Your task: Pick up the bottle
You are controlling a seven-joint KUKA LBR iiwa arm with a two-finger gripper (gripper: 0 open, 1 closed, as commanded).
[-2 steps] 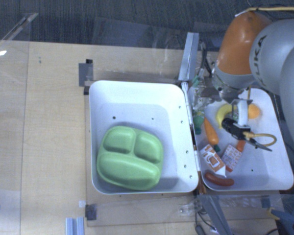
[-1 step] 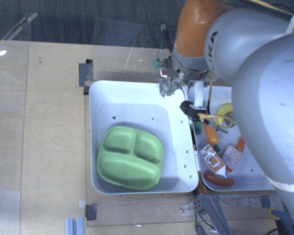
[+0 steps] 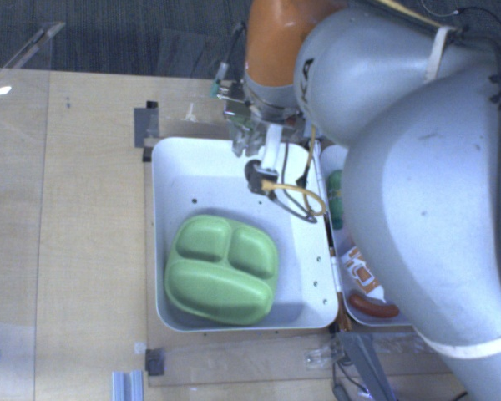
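Arm over the left bin's far edge, bottle in the other bin.

The gripper point(image 3: 249, 140) hangs above the far rim of the left bin point(image 3: 175, 174), beyond the green sectioned tray point(image 3: 223, 267); I cannot tell how far it is open, or that it has hold of anything. The green bottle point(image 3: 335, 197) lies in the right bin point(image 3: 351, 266), well apart from the gripper, partly hidden by the arm point(image 3: 401, 140).

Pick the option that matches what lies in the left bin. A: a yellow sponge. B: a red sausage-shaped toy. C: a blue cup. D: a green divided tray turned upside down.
D: the green divided tray rests on the floor of the left bin, with three raised sections facing up; the reddish sausage-like item sits in the right bin.
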